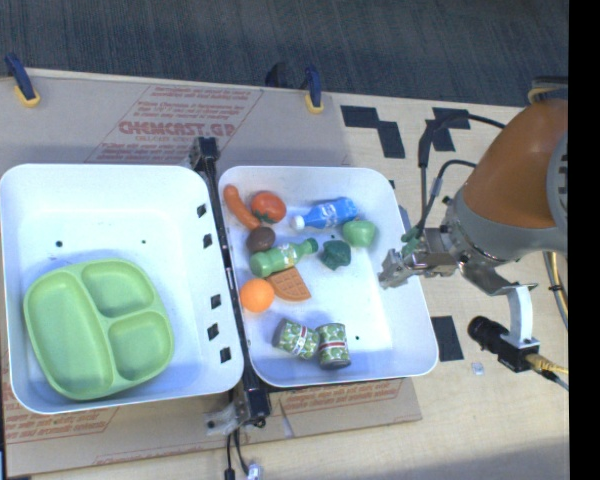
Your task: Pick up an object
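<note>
Logging status: nothing picked yet. Item one, gripper (392, 268), at the right bin's (412, 340) 3 o'clock rim; I cannot tell its state, and I see nothing in it. Item two, candidate objects lying in that bin: green apple (359, 233) and dark green piece (335, 255) nearest, at the gripper's 10 o'clock. Reach, grasp and lift all remain.

brown bench top (180, 118) against dark blue carpet (280, 13).

bins (400, 298): glossy white plastic | tray (95, 328): matt green plastic
</note>
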### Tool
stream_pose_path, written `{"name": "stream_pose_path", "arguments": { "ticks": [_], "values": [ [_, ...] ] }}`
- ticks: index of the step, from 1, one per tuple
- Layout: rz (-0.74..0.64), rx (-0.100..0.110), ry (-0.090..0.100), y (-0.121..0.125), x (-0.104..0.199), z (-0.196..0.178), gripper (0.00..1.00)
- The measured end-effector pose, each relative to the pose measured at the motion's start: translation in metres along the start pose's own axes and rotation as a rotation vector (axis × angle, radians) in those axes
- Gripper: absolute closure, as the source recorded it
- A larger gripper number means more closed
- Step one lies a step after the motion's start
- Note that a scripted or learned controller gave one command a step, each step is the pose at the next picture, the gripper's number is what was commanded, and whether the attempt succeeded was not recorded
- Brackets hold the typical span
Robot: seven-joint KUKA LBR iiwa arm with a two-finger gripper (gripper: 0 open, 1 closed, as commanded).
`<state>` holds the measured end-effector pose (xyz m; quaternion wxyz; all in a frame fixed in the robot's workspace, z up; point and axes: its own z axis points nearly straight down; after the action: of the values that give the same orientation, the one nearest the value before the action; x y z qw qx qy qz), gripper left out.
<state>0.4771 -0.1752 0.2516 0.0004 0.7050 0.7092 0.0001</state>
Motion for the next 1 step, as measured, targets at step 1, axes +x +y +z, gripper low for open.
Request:
{"name": "stream_pose_path", "arguments": {
  "ticks": [1],
  "values": [
    [0.0,0.004,0.001,-0.0011,-0.0314,0.0303,1.0]
  ]
}}
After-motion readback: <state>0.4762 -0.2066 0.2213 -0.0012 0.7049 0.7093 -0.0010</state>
